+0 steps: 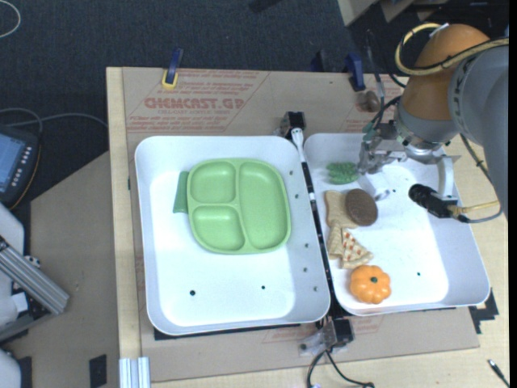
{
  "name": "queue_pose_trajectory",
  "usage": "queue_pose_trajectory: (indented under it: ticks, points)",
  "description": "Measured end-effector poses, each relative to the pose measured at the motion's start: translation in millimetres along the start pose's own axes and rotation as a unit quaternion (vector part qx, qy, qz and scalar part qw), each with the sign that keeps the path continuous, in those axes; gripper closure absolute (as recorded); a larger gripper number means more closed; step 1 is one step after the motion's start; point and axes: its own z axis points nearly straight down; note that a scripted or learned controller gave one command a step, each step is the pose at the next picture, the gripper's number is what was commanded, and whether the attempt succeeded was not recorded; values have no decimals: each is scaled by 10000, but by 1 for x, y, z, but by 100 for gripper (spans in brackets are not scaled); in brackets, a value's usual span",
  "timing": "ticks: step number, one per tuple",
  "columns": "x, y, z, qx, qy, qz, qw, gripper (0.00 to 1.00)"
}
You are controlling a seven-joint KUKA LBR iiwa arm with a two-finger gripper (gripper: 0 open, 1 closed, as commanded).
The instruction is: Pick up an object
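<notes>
Sitting in the left bin (161, 289) is a pale green divided plate (239, 204), rounded at the corners, with three compartments: two smaller ones on its left half and one long one on its right. A darker green flat piece (179, 192) pokes out from under its left edge. The plate lies toward the far half of that bin.

Across the black divider, the right bin (452, 273) holds a cluster of small things along its left side. Farthest back is a small green leafy item (342, 171). Just nearer lies a brown, round cookie-like disc (361, 207), resting against a tan waffle-patterned piece (334, 208). Nearer still is a triangular slice (350, 249) with a reddish pattern, and then a small orange pumpkin (370, 284) with a green stem, glossy and ribbed.

At the far side of the right bin, the gripper (373, 165) hangs just beside the green leafy item and above the brown disc. Whether its jaws are spread or pressed together cannot be told from this angle.
</notes>
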Motion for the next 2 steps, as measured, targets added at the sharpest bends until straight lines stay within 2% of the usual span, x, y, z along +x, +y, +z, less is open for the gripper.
queue_pose_trajectory:
  ticks: [1, 2]
  points:
    - [2, 11, -49, 86, 52, -7, 9999, 100]
    - [2, 14, -103, 78, 50, -5, 10000, 100]
